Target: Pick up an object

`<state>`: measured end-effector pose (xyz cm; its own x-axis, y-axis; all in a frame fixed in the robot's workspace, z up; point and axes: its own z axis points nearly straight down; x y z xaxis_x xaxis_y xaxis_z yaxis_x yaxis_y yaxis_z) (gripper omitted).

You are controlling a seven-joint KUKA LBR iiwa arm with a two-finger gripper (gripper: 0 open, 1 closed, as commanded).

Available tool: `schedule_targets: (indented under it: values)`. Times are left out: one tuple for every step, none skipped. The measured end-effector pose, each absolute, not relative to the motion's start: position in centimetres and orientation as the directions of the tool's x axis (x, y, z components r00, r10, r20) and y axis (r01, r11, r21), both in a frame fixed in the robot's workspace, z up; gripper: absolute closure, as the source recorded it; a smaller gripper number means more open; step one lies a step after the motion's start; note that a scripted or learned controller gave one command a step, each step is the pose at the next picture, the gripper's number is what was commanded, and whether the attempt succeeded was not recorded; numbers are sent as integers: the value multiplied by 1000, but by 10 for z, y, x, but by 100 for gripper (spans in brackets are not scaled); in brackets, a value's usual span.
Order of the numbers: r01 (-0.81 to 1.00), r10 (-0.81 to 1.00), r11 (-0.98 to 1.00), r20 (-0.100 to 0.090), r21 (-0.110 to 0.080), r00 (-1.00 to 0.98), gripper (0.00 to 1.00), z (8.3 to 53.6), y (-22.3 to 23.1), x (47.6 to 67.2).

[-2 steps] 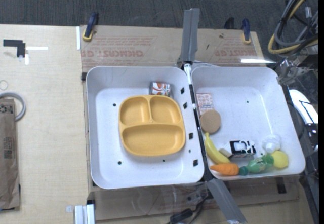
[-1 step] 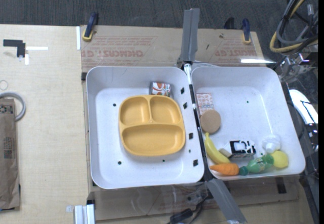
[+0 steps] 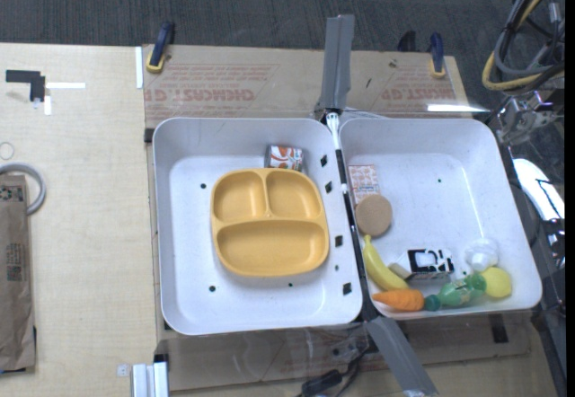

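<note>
Left bin [image 3: 171, 233]: sat in the middle of the frame and held a yellow divided plate [image 3: 269, 222] at its centre.
Carton [image 3: 284, 156]: a small printed one lay just above the plate, near the bin's top wall.
Right bin [image 3: 467, 139]: sat right of centre, touching the left bin along a shared edge.
Card [image 3: 362, 178]: lay flat at the right bin's left wall.
Brown disc [image 3: 374, 215]: rested just below the card.
Banana [image 3: 382, 267]: lay below the disc, running down toward the bin's lower edge.
Carrot [image 3: 398, 300]: lay along the lower edge, just beside the banana's lower end.
Black-and-white box [image 3: 429, 261]: sat just right of the banana.
Green item [image 3: 454, 294]: lay between the carrot and a yellow ball [image 3: 497, 282] in the lower right corner.
White lump [image 3: 482, 254]: sat just above the yellow ball.
Arm [image 3: 550, 207]: dark hardware stood at the right edge of the frame, outside the right bin's right wall, with cables [image 3: 530, 18] looped above it.
Objects against the arm: all lay to its left; the yellow ball and white lump were nearest, the plate and carton well apart from it.
Grip state: could not be told.
</note>
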<state>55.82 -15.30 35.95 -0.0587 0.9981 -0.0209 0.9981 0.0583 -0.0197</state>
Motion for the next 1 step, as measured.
schedule_targets:
  values:
    - [998, 998, 60, -23, -22, -60, 100, 367, -154, 559]
